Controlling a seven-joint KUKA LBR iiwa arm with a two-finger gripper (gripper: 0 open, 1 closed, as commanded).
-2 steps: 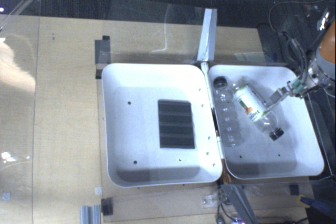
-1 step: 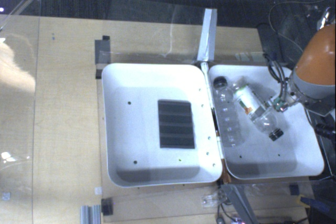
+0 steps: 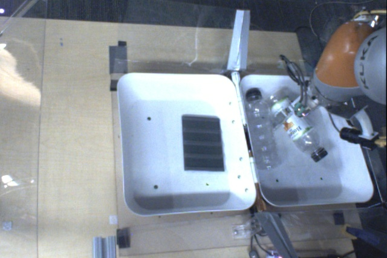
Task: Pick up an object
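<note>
A black ridged rectangular pad lies flat in the middle of the left bin. In the right bin a clear plastic bottle lies along the left wall, with its black cap toward the back. A second clear bottle with a white and green label lies slanted in the middle, its black cap pointing to the front right. My gripper reaches down from the right over the upper end of this labelled bottle. The wrist hides the contact.
The arm's orange band and grey wrist hang over the back right corner of the right bin. A metal strip stands behind the gap between the bins. The wooden bench spreads to the left.
</note>
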